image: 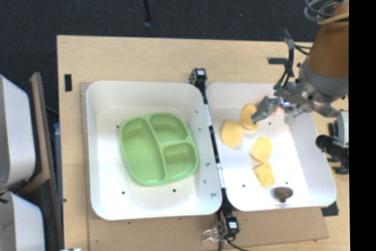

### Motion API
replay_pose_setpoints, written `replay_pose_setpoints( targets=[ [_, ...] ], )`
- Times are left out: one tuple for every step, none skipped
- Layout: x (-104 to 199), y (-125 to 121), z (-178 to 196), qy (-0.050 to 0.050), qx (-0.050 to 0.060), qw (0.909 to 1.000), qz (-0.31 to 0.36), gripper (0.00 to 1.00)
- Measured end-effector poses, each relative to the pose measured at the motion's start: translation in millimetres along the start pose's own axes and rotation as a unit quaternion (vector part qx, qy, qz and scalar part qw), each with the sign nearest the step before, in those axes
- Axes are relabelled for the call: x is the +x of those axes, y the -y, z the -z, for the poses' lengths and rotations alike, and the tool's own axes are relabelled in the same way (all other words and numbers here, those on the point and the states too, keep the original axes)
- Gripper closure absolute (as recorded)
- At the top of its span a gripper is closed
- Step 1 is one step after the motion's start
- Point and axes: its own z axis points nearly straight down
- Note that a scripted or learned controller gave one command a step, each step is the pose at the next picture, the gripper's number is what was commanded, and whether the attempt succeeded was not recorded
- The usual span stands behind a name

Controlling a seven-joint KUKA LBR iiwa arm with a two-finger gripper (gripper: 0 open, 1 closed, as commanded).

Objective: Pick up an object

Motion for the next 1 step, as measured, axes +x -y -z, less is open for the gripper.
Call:
replay_pose_setpoints(
  targets=[
    [-24.5, 21.5, -32.6, 0.0, 0.001, 0.9993, -0.036, 0.0]
  ],
)
